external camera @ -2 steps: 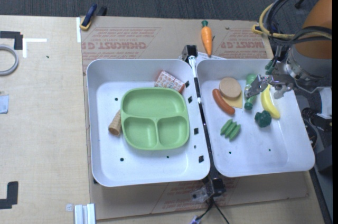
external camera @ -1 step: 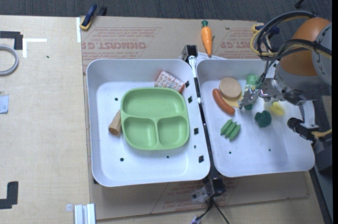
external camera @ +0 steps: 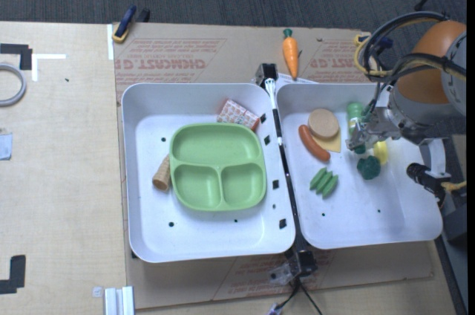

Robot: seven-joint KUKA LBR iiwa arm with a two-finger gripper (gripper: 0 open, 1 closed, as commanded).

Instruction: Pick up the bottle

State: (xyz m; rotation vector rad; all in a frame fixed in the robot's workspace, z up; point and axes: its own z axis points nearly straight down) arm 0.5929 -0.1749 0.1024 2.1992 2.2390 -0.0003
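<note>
Looking for the bottle (external camera: 355, 112), found it in the right bin (external camera: 386, 228), near the back wall, just right of the bun (external camera: 323, 123) and well clear of the sausage (external camera: 314, 143). Saw only a pale green top end; lost the rest under the gripper (external camera: 361, 137), which hung directly over or against its nearer end. Could not tell whether the gripper was apart, together, or clamped on anything, so claimed no hold.

Judged the bottle a small plastic toy: light, stiff enough to take a squeeze without harm, not fragile, but smooth and rounded, so liable to slip or roll out of a shallow pinch. Judged the best hold to be across the body at mid-length, squeezing across the narrow width, not on the tapered neck or the very end, where a round surface would squirt free.

Read the long axis as running roughly from the back wall toward the near edge of the bin, with the visible end pointing to the back wall. Could not settle whether lying flat or standing tilted, nor which end carried the cap, given how much stayed covered.

Noted a yellow piece (external camera: 381, 151) and a dark green piece (external camera: 369, 169) just beside the gripper on the near side, close enough to be nudged or caught by mistake.
</note>
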